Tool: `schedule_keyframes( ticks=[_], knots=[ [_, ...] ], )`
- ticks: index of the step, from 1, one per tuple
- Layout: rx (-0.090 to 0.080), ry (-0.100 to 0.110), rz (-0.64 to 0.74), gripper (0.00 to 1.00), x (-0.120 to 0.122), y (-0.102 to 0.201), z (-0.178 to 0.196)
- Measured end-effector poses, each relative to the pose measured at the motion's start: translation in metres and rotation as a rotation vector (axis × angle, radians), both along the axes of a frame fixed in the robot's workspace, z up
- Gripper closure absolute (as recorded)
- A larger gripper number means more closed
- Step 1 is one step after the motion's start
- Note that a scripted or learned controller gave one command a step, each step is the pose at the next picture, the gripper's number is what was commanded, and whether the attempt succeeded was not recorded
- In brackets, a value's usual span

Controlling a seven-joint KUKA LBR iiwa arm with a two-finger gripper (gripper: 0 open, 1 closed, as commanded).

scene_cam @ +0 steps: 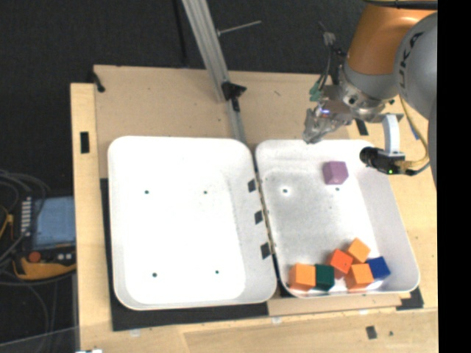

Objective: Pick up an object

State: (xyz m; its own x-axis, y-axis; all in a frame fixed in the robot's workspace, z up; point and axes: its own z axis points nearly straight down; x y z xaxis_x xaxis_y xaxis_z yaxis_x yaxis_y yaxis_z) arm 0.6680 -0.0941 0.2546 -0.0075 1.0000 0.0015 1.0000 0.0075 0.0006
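A purple block lies near the far edge of the right bin. Along that bin's near edge sits a cluster of blocks: several orange ones, a green one and a blue one. My gripper hangs above the far rim of the right bin, up and to the left of the purple block. Nothing shows between its fingers.
The left bin lies beside the right one. A slanted metal pole runs from the top of the view down to the gap between the bins. Cables and a blue device sit off the bench at left.
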Motion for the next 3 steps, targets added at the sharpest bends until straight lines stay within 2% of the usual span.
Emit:
schedule_keyframes(
  ticks=[1,3],
  knots=[
    [-0.001,0.003,-0.002,1.00,0.002,0.047,-0.012],
    [0.000,0.001,0.001,1.00,-0.003,0.155,0.002]
  ],
)
